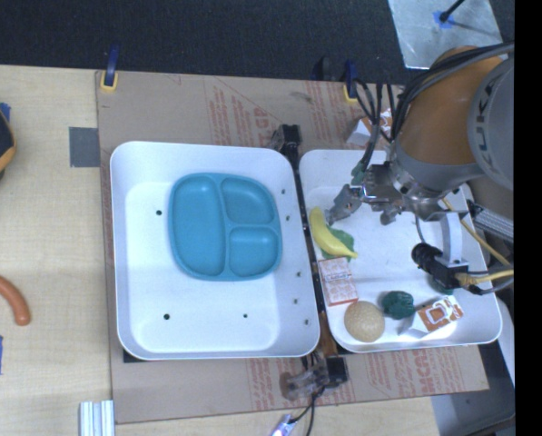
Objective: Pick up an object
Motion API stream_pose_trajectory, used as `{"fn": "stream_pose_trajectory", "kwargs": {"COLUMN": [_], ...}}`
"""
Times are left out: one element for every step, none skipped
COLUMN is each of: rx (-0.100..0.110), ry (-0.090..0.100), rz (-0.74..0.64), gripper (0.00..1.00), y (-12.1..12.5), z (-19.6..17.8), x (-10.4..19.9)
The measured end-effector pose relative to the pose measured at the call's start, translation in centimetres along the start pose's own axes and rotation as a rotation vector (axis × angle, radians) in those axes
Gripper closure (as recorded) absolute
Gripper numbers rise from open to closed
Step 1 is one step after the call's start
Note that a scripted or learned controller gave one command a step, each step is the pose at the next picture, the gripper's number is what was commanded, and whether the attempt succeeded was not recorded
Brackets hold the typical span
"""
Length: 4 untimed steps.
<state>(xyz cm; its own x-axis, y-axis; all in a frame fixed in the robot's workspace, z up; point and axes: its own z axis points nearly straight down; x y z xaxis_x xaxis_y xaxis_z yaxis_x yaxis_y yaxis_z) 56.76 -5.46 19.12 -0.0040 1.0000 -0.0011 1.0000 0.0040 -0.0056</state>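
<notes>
My gripper (343,207) hangs over the upper left part of the right bin (379,166), its dark fingers pointing left and down. Just below and left of them lies a yellow banana with a green tip (330,237), apart from the fingers. Further down the same bin sit a red-and-white packet (338,282), a tan ball (364,321), a dark green lump (399,304) and an orange-and-white packet (439,313). I see nothing between the fingers.
The left bin (143,289) holds a blue divided plate (224,224). A sausage toy (9,298) lies on the bench at far left. Black cables (434,263) trail over the right bin's right side, under the arm.
</notes>
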Motion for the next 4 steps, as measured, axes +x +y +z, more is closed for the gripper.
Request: {"fn": "stream_pose_trajectory", "kwargs": {"rx": [-0.004,-0.003,-0.003,-0.004], "ry": [-0.001,-0.001,-0.002,0.001], "rz": [-0.001,0.001,0.002,0.001], "gripper": [0.00,0.00,0.00,0.00], "y": [0.5,3.7,-9.2,-1.5], "z": [-0.1,9.9,10.0,9.9], "x": [1.2,-4.5,-4.3,-5.4]}}
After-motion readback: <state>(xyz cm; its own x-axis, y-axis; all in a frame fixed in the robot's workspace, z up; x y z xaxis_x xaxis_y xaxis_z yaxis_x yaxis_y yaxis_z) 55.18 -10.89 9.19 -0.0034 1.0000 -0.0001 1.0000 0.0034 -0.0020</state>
